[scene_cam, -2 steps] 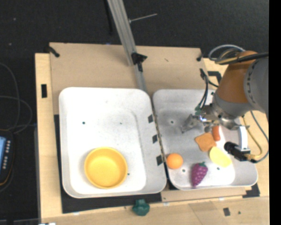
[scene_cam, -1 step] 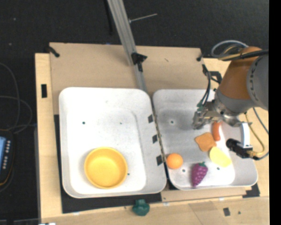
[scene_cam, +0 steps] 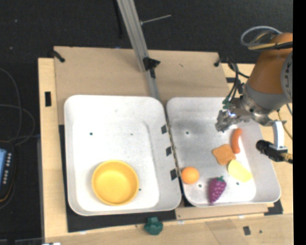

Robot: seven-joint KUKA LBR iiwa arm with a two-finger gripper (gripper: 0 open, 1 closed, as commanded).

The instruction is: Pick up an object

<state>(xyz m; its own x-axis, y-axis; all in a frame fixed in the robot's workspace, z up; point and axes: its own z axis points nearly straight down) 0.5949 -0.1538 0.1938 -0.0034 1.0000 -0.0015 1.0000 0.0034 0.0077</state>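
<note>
In the right bin (scene_cam: pixel 194 117) lie an orange-red carrot-like piece (scene_cam: pixel 236 140), an orange wedge (scene_cam: pixel 224 154), a yellow lemon-like piece (scene_cam: pixel 239 171), a purple grape bunch (scene_cam: pixel 217 188) and an orange ball (scene_cam: pixel 189 175). My gripper (scene_cam: pixel 224 121) hangs over the bin's upper right part, just up and left of the carrot piece. Nothing shows between its fingers. Its tips are small and dark, and I cannot make out their spread.
The left bin (scene_cam: pixel 112 121) holds a yellow bowl (scene_cam: pixel 115 181) at its front. A grey metal pole (scene_cam: pixel 135 34) slants in from the top to the gap between the bins. A small green object (scene_cam: pixel 153 226) lies on the bench in front of the bins.
</note>
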